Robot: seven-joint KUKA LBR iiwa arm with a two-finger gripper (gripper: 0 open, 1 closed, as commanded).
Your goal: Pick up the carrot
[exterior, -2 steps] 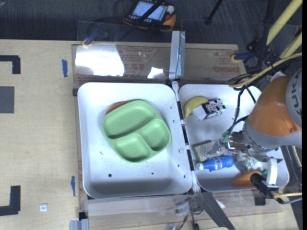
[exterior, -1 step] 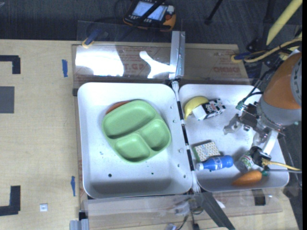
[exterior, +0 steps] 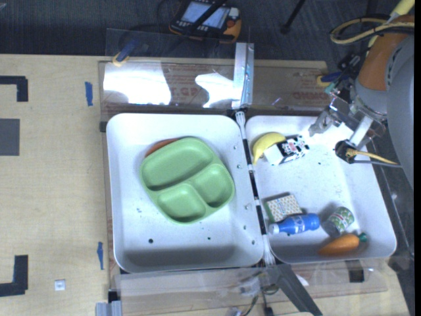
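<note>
Carrot (exterior: 341, 244) lies in right bin's (exterior: 385, 196) near corner, beside a can (exterior: 339, 220). Gripper (exterior: 329, 125) hovers at the far side, well apart; fingers' state: cannot tell. Probably light, stiff, smooth plastic; grasp across thick middle.

- The grey arm (exterior: 402, 78) enters from three o'clock, orange band at the top.
- The gripper (exterior: 339, 127) hangs toward nine o'clock, tilted downward.

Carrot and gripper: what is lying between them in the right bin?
In the camera view, the small can lies just above the carrot; beyond it, bare white bin floor stretches up to the gripper.
</note>
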